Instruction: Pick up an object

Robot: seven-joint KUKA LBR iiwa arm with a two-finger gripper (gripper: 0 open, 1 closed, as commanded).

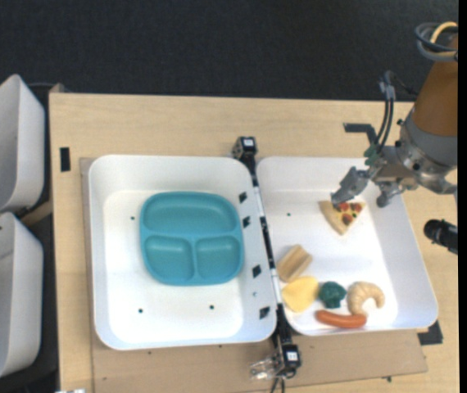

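Nearest us lies the red sausage (341,320), well apart from our gripper (363,188). We see its fingers spread and holding nothing, poised just above the pizza slice (344,216) in the right bin (405,252), the slice's point aimed down-right.

An orange band (438,101) is seen above a grey wrist (430,142). Thin dark cables (387,109) are looped beside the wrist, well above the jaws. The gripper (369,188) is built of grey metal, with two blocky grey fingers (348,188).
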